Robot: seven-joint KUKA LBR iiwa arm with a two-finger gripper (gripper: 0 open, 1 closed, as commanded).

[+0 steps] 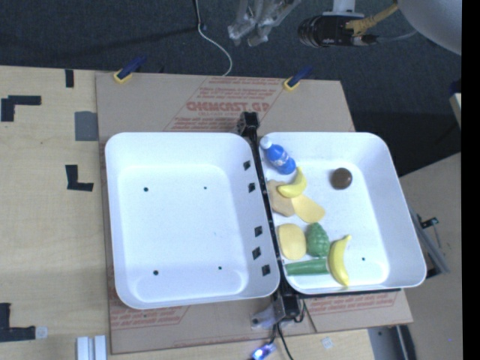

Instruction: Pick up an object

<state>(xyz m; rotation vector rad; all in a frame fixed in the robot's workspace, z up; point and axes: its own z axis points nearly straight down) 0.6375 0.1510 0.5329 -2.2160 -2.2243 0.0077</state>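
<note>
A: What is seen on the counter (45,201), taken largest first?

B: Two white bins are set side by side. The left bin (180,216) is shown bare. The right bin (375,208) is loaded along the wall it shares with the left bin: a banana (340,259), a green cucumber-like piece (306,267), a yellow lump (292,241), a dark green knobbly piece (317,238), a pale yellow wedge (308,209), a small yellow crescent (295,186) and a blue bottle-like toy (278,155). A brown ball (341,178) is left apart, further from that wall.

A: And the tool (259,13)?

B: It is held high, well beyond the far rim of the right bin. Whether it is apart or together cannot be told; nothing is seen in it.

A: What could be spoiled?

B: Probably a grasp into the pile: pieces touch, so two may be pinched or one pushed aside. Against the shared wall, a finger may be blocked. The ball may be rolled away.
</note>
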